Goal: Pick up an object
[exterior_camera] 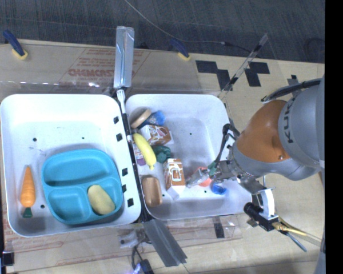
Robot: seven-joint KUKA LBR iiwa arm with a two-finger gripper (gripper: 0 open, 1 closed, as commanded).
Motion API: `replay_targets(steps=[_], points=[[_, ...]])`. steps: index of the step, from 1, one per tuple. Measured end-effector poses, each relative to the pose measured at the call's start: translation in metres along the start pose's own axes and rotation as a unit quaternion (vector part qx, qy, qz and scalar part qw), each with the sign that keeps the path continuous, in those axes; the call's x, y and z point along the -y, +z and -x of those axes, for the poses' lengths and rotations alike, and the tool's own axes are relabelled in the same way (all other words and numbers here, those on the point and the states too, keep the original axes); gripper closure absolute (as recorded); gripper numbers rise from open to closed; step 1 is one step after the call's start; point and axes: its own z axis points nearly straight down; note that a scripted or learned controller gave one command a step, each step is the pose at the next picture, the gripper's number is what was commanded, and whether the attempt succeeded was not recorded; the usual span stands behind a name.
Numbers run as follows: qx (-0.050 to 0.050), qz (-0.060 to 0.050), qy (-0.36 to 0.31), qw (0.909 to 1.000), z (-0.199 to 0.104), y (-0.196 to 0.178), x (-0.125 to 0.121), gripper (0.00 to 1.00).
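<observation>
Apparently the gripper (212, 173), grip state unclear, was positioned near the right bin's (186, 110) front-right corner, w/ small orange-red item (199, 181) just left.

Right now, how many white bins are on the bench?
2. The left bin holds a blue tray and a carrot. The right bin holds a banana and other small items.
</observation>
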Motion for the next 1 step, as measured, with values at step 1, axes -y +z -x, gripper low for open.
replay_targets(steps=[1], points=[[0.001, 0.001, -0.003, 1.0, 0.0005, -0.0108, -0.0015, 1.0]])
